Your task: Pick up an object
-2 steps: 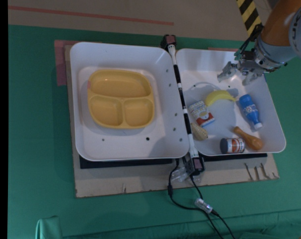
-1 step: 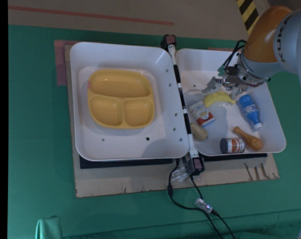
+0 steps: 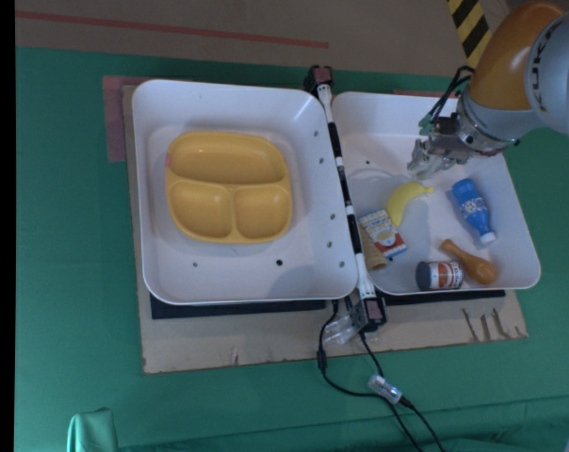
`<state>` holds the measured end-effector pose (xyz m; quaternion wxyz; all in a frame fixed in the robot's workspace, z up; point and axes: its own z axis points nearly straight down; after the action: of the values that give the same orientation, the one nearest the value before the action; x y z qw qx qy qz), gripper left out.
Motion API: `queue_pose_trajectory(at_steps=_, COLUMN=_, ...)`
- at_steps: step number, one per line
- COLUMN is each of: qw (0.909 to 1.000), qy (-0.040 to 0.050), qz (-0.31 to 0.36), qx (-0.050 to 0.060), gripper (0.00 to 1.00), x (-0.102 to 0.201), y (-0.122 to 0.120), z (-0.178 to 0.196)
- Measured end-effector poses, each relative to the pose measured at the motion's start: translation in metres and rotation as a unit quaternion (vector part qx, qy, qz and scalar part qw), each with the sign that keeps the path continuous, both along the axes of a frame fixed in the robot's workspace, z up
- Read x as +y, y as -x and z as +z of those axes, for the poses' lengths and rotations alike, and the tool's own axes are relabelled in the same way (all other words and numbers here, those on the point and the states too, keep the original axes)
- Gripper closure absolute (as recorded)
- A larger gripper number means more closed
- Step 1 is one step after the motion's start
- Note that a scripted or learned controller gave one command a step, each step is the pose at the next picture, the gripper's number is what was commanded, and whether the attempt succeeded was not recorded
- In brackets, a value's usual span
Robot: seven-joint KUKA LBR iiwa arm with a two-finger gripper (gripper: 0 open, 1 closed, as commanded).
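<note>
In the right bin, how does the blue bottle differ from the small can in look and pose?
The blue bottle is longer and slimmer, while the small can is short and stubby. The bottle is blue with a white cap; the can is dark with an orange and white label. The bottle lies pointing along the bin's depth, the can across it, near the front edge. Both lie on their sides in the right bin.

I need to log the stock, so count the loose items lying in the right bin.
5. The banana lies mid-bin, just below the gripper; the blue bottle to its right; the carton by the divider; the can and drumstick near the front. The arm may hide more.
</note>
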<state>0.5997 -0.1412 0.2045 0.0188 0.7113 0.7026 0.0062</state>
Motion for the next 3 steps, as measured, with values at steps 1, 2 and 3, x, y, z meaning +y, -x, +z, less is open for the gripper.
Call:
queue_pose_trajectory(at_steps=1, qw=1.0, qy=-0.0001, qz=0.0, qx=0.0, gripper=0.0, x=0.0, y=0.0, z=0.0)
queue_pose_trajectory(at_steps=2, qw=1.0, qy=0.0024, qz=-0.003, qx=-0.007, gripper=1.0, x=-0.003, y=-0.002, z=0.016)
queue_pose_trajectory(at_steps=3, qw=1.0, qy=0.0023, qz=-0.003, qx=-0.006, gripper=0.0, x=-0.003, y=-0.002, z=0.016)
